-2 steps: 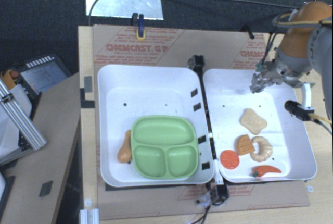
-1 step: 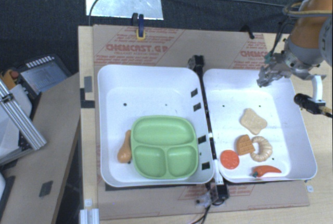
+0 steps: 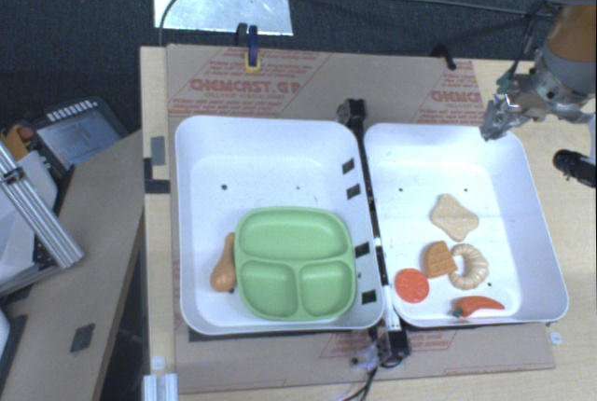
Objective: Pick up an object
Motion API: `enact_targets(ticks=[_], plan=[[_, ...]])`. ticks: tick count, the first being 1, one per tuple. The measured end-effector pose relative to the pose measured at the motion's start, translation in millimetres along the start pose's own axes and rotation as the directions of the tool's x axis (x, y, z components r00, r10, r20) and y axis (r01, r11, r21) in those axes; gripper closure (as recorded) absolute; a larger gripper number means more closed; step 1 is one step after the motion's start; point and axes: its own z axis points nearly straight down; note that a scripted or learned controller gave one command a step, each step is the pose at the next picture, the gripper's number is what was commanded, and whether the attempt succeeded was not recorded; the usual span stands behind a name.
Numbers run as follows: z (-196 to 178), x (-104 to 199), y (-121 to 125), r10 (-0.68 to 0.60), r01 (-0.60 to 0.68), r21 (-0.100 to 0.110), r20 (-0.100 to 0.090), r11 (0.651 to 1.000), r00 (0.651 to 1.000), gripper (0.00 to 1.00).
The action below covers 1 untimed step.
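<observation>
Bench w/ two white bins (image 3: 522, 175), fingers (image 3: 495, 121) over right bin's far corner, open/closed state can't tell

i count two white bins (image 3: 270, 133). one green divided plate (image 3: 295, 261) and one tan toy (image 3: 224, 265) at lower left; five food toys (image 3: 454, 216) at lower right.
</observation>
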Motion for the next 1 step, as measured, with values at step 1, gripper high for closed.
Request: enact_targets(ticks=[1], plan=[[-45.7, -0.4, 1.8, -0.004, 0.004, 0.000, 0.000, 1.000, 1.000, 1.00]])
